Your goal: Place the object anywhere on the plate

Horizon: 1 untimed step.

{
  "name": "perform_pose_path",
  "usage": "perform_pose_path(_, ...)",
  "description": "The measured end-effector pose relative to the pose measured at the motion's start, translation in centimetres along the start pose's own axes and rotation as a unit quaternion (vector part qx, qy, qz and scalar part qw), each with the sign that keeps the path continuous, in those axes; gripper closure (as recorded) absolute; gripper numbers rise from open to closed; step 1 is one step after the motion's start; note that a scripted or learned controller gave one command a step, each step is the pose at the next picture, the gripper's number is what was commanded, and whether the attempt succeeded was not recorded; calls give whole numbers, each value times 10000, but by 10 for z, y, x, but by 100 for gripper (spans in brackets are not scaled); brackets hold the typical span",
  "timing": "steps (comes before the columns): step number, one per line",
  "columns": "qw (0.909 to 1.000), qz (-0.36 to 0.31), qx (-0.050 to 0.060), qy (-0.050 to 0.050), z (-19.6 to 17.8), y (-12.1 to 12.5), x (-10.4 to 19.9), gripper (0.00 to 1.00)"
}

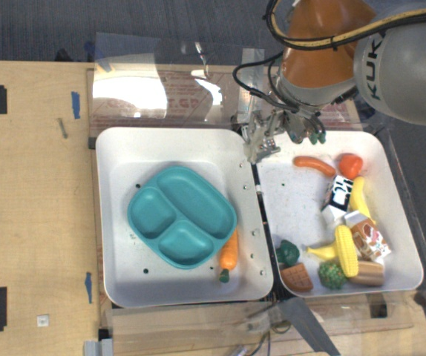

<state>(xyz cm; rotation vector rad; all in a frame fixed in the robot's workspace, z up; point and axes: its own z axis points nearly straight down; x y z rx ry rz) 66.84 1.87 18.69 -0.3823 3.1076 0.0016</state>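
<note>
**Carrot off the plate, placement not done**

Carrot point(229, 253) lies in left bin point(116, 154), touching the teal plate point(182, 213) rim at the plate's 4 o'clock, on the bin floor, not on the plate. Long axis runs about 12 to 6, slightly tilted; green top points down toward 6, orange tip up.

Gripper point(272, 136) hovers at 12 o'clock over the divide between bins, carrying nothing visible; whether it's open or closed, cannot tell.

Judgement: pick and place both remain.
</note>
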Motion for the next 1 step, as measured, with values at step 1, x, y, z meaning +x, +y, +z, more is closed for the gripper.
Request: perform_pose_path(1,10000,8,-3,-66,-13,1,-3,100)
